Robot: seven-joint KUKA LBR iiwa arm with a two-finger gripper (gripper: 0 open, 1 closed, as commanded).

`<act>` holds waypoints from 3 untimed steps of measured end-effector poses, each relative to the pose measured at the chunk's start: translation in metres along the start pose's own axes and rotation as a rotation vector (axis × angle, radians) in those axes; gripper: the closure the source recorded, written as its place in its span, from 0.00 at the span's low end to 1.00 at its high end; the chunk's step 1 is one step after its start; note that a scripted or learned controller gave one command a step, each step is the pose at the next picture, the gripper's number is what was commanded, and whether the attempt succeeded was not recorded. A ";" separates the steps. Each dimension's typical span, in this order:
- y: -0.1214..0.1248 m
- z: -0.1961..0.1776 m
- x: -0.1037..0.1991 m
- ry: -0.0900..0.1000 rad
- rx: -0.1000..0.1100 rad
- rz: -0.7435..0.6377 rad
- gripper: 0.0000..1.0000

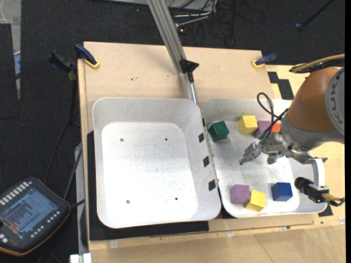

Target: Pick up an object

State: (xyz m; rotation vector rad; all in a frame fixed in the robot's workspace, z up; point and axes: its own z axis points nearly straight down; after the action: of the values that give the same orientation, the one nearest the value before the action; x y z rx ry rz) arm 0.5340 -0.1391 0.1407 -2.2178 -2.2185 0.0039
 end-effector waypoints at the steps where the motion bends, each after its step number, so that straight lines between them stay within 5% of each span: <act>1: 0.000 0.047 0.000 -0.003 -0.005 0.001 0.00; 2: 0.001 0.035 0.000 -0.002 -0.007 0.001 1.00; 3: -0.004 -0.015 -0.008 -0.003 -0.010 0.002 1.00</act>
State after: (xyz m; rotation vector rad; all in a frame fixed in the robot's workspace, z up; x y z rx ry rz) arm 0.5299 -0.1469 0.1562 -2.2267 -2.2235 -0.0040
